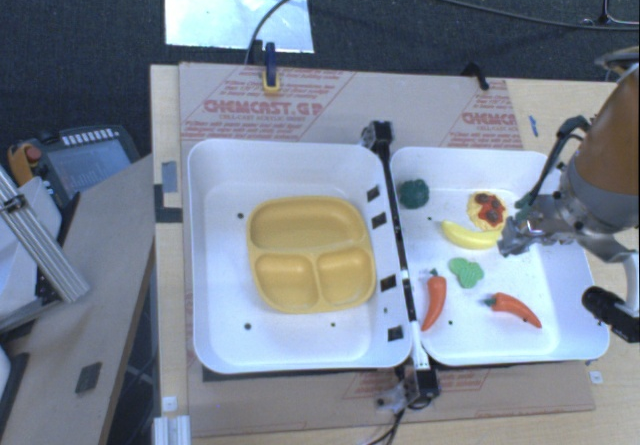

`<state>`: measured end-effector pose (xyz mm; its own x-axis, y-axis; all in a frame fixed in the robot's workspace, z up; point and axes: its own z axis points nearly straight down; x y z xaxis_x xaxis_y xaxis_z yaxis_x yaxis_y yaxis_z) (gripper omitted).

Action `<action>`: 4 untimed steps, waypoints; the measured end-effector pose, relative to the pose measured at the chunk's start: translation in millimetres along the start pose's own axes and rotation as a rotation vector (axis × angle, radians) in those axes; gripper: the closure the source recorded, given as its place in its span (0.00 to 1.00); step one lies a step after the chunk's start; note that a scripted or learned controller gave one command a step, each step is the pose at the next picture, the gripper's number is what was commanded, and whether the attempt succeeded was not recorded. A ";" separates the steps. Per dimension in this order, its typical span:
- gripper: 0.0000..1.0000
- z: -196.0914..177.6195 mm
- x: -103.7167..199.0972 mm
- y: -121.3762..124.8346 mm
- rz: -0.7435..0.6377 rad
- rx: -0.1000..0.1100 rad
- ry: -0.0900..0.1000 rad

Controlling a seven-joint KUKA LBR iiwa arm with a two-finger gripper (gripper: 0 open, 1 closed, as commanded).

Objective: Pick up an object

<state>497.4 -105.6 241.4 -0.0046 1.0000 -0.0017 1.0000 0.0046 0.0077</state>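
The right bin point(570, 328) holds several toy foods. A dark green broccoli piece point(414, 193) lies at its far left, with a small pizza piece point(487, 209) to the right of it. A yellow banana point(468, 235) lies just below the pizza. Lower down are a light green piece point(465, 271), an orange carrot point(434, 301) by the divider, and a second orange carrot point(516, 308). My gripper point(514, 236) hangs low over the bin, right beside the banana's right end and the pizza. Nothing can be seen held in it.
The left bin point(215, 333) holds a yellow three-compartment tray point(306, 251). A black clipped divider point(392, 243) runs between the bins. The arm's grey body point(610, 183) covers the right bin's far right side. A pendant point(85, 165) sits off the bench at left.
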 end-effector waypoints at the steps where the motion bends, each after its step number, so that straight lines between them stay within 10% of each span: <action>1: 1.00 -6.2 44.1 31.7 -0.003 0.003 0.002; 4: 1.00 -6.6 170.7 104.3 -0.002 0.004 0.003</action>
